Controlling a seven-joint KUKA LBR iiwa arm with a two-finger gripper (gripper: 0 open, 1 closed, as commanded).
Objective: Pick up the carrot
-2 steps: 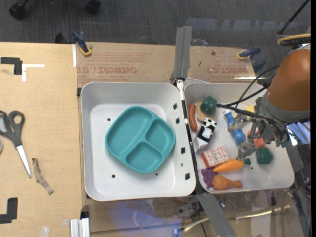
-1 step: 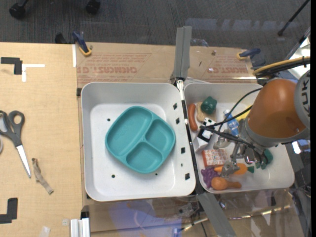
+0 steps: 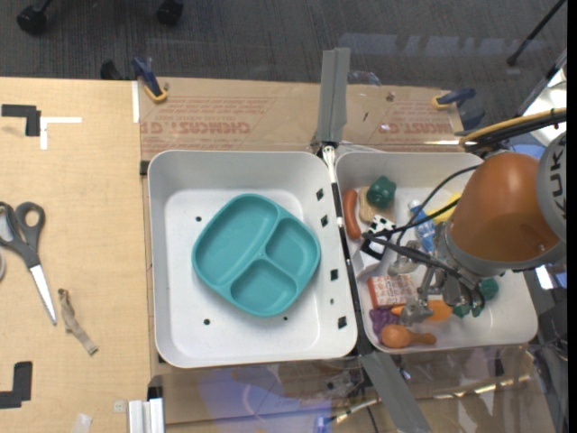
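Observation:
The carrot is a small orange piece lying near the front of the right bin. My gripper is down in that bin right over it, below the arm's orange band. It stands open, with one finger to the left of the carrot and the other to its right. The carrot shows in the gap between them, resting on the bin floor. Part of the carrot is hidden by the gripper.
Crowded around the carrot are a brown-orange lump, a purple piece, a red-and-white packet, a hot dog and a green toy. The left bin holds a teal divided plate. Scissors lie on the bench at the left.

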